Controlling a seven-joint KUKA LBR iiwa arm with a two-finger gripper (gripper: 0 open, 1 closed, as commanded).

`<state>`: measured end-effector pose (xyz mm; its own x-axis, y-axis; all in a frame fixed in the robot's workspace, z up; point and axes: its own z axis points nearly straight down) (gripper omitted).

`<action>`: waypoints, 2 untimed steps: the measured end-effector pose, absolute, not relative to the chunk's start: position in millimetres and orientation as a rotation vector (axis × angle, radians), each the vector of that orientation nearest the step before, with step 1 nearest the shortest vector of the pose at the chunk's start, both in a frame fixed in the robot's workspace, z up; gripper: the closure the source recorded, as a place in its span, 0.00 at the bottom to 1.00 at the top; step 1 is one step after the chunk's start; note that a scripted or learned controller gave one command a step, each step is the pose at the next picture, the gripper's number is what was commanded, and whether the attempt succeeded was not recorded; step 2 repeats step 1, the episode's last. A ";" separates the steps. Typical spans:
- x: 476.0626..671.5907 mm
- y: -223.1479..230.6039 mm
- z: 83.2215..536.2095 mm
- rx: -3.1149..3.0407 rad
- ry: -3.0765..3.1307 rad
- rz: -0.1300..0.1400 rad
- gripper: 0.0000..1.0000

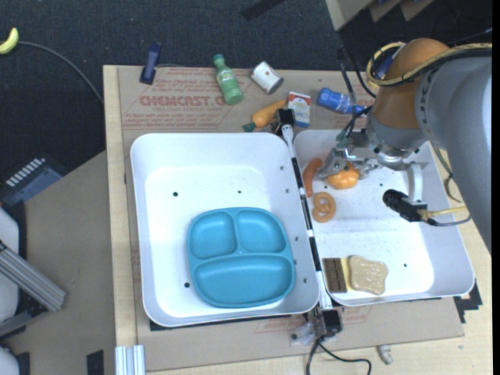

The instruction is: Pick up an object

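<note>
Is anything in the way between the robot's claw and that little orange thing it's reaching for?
Nothing visible is. The gripper is right above the orange piece in the right bin, almost touching it. The pretzel and the toast lie nearer the camera, off to the side.

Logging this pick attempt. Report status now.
Gripper low in right bin, over orange toy. No grasp confirmed. Pretzel and hot dog crowd its left.

glossy plastic blue tray (239,256) in smooth white plastic bin (164,162).
</note>
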<state>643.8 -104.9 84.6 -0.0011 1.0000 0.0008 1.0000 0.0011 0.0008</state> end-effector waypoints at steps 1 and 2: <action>591.2 -14.8 185.7 -2.218 -2.225 -0.004 1.00; 591.2 -14.8 185.7 -2.218 -2.225 -0.004 1.00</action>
